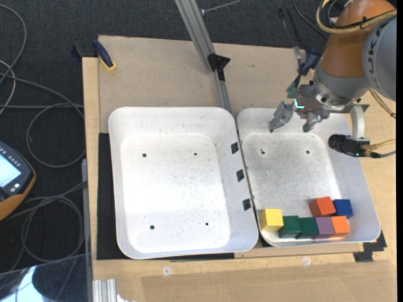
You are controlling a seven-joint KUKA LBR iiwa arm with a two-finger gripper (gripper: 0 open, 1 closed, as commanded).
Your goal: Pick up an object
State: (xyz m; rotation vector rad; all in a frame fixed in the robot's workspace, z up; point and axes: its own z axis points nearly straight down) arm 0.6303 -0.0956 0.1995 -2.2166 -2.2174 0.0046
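Note:
Several coloured blocks lie packed along the near edge of the right bin (352, 168): a yellow block (272, 218), two green blocks (299, 226), a purple block (325, 226), two orange blocks (323, 206) and a blue block (343, 207). My gripper (293, 121) hangs over the far edge of that bin, well away from the blocks. Its two fingers are spread apart and open, with nothing between them.
The left bin (170, 181) sits beside the right one, with black clips (240, 175) between them. A slanted metal pole (200, 36) rises from the bench behind the bins. A blue-and-yellow clamp (104, 54) sits at the bench's far left corner. Cables lie on the floor at left.

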